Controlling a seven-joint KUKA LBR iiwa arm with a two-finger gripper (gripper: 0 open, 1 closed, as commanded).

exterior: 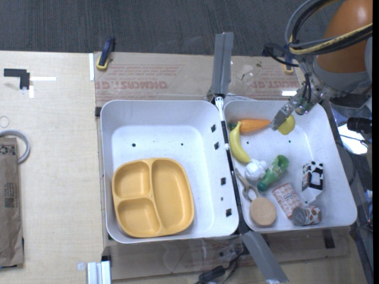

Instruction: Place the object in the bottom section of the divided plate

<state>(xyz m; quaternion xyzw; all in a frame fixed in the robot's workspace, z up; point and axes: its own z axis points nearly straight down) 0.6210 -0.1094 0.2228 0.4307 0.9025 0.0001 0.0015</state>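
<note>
The yellow divided plate (pixel 153 197) lies in the front half of the left bin (pixel 160 136), with one long section on its right and two smaller ones on its left. All three sections hold nothing. My gripper (pixel 283 122) is low over the back of the right bin (pixel 339 185), reaching in from the upper right. Its tip is right against a small yellow lemon-like object (pixel 288 125). That object sits just right of an orange carrot (pixel 254 125). Whether the yellow object is gripped I cannot make out.
The right bin also holds a banana (pixel 238 145), a white bulb (pixel 256 170), a green bottle (pixel 273 171), a tan disc (pixel 263 212), a small packet (pixel 286 198), a can (pixel 306 216) and a black-and-white carton (pixel 312 176). A grey divider (pixel 222 64) stands between the bins.
</note>
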